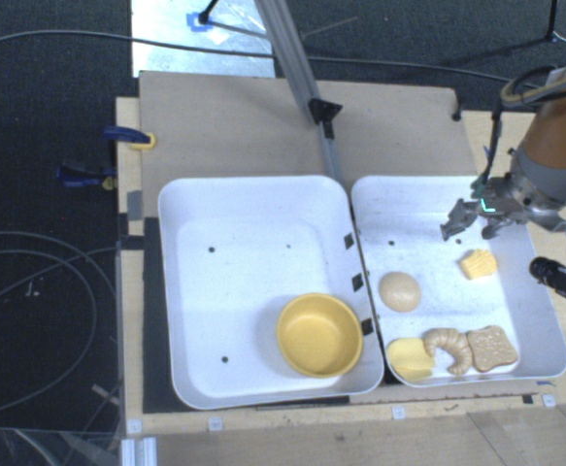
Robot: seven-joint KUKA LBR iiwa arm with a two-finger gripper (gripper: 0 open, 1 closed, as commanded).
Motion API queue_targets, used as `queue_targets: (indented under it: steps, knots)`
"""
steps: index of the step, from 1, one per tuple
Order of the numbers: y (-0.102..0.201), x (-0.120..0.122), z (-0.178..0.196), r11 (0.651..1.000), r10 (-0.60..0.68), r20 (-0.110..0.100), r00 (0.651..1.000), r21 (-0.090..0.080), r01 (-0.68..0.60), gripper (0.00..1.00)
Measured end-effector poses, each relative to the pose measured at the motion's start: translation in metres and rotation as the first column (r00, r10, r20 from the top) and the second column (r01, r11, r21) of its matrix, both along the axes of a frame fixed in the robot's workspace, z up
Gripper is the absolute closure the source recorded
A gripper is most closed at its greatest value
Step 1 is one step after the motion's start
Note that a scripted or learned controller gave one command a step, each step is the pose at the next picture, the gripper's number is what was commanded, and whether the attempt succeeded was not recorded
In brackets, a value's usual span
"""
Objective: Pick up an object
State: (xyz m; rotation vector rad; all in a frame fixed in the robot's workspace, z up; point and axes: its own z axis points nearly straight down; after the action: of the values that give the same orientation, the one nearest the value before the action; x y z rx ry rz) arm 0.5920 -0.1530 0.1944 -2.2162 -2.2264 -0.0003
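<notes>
My gripper [474, 223] hangs over the upper right part of the right bin [399, 202], its fingers spread open with nothing between them. A yellow cheese wedge [478, 263] lies just below it. Lower in the same bin lie a round beige bun [399, 291], a croissant [450, 348], a slice of toast [491, 348] and a yellow piece [410, 358] in the near left corner. A yellow bowl [318, 334] sits in the left bin [215, 212] near its front right corner.
A slanted grey pole [292, 56] runs down to the gap between the bins at the back. The arm's orange band [559, 129] fills the right side. A blue clamp [93, 173] sits at the bench's left edge.
</notes>
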Motion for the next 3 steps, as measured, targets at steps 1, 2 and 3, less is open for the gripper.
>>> queue_targets:
  steps: [1, 2, 3]
  knots:
    - [0.0, 0.001, 0.001, 1.0, 0.0, 0.002, 1.0, 0.0, 0.0, 0.0]
    - [-0.002, -0.005, -0.043, 1.0, -0.003, -0.001, 1.0, -0.001, 0.003, 0.0]
    - [-0.007, -0.005, -0.101, 1.0, -0.003, 0.006, 1.0, -0.003, 0.003, 0.0]
